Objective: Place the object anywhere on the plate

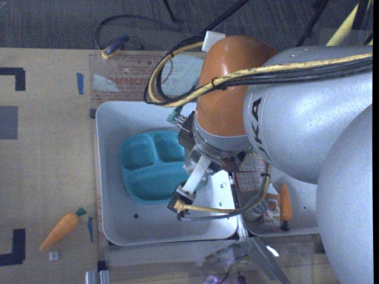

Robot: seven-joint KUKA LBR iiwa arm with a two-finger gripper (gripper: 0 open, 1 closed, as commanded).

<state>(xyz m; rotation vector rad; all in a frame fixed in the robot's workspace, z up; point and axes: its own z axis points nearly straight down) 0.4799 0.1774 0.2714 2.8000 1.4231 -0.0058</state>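
A teal plate (148,167) with three compartments lies in the left white bin (112,158). The arm's orange wrist hangs over the plate's right edge. Most of my gripper (185,130) is hidden under the wrist; a dark part of it shows just above the plate's upper right corner. I see nothing held. An orange toy carrot (59,230) with a green top lies on the bench outside the bin, at the lower left. A second orange carrot-like piece (285,201) lies in the right bin.
The right bin (302,218) also holds a printed packet (267,207) and another printed thing (253,171), partly under the arm. Blue tape marks (80,83) and black corner marks (15,78) are on the bench. Cables loop behind the bins.
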